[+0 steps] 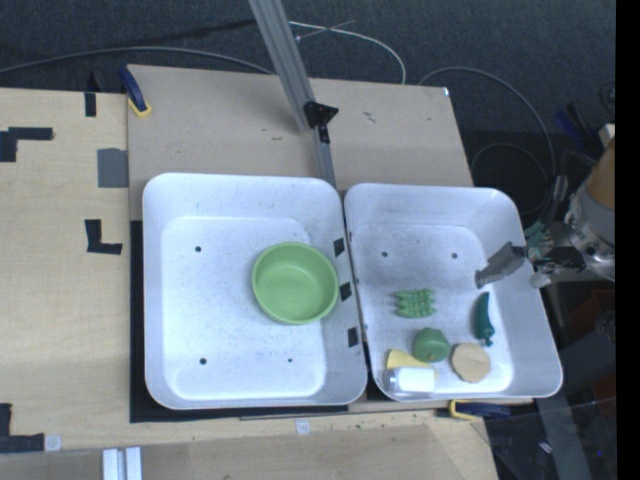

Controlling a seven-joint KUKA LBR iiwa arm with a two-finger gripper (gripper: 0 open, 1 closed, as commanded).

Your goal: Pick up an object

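The right bin [500,208] holds several small objects near its front. A green pea pod [414,302] lies in the middle, with a round green fruit [431,344] just in front of it. A yellow and white block [410,372] sits at the front wall, and a tan round piece [470,362] lies to its right. A dark teal, slim object [484,317] lies near the right wall. My gripper [500,264] reaches in over the bin's right rim, just above the teal object and apart from it. I see nothing held in it.
The left bin [180,208] contains a light green bowl [294,283] near its right side. A grey pole [290,58] slants over the bench behind the bins. Cables lie on the dark floor at the back and right.
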